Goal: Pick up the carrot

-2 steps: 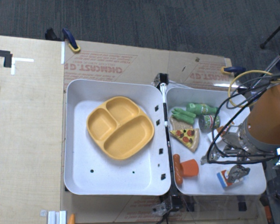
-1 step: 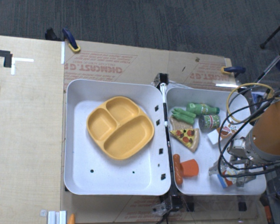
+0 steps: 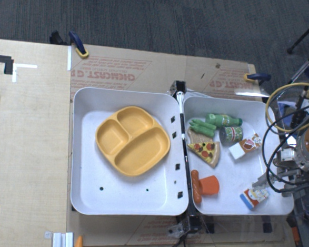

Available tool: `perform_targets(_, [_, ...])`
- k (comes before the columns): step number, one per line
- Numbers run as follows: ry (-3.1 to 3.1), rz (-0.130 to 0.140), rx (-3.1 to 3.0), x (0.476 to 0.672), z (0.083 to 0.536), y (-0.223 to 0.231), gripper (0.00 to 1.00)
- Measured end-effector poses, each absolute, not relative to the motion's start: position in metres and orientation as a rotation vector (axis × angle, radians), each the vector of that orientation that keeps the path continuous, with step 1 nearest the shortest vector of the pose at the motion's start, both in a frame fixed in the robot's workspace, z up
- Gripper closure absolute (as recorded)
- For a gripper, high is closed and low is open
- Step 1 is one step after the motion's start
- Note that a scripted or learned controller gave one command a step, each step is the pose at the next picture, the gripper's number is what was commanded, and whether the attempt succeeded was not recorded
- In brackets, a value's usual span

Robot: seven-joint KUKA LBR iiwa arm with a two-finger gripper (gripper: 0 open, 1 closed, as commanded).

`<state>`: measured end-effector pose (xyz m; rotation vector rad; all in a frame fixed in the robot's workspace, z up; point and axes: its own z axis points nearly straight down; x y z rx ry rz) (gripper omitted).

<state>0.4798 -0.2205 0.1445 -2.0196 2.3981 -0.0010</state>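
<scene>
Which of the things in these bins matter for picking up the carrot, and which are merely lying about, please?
For the job: the carrot in the right bin; the gripper.

Lying about: pizza slice, sausage, green can, green bottle, two small cartons, and the yellow plate in the left bin.

Red printing seen on cardboard sheet (image 3: 147, 72) under bins, upside down and mirrored; wording not reliably legible. Print on small cartons (image 3: 255, 197) in right bin too small to be read.
</scene>
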Motion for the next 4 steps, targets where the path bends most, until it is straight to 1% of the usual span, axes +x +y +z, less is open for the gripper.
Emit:
perform_targets(1, [2.095, -0.002, -2.331, 0.480, 0.220, -0.221, 0.00])
perform_targets(2, [2.097, 0.003, -2.322, 0.482, 0.228, -0.219, 1.00])
perform_targets(3, [2.156, 0.002, -2.278, 0.480, 0.228, -0.180, 1.00])
perform_targets(4, [2.434, -0.003, -1.974, 0.481, 0.277, -0.133, 1.00])
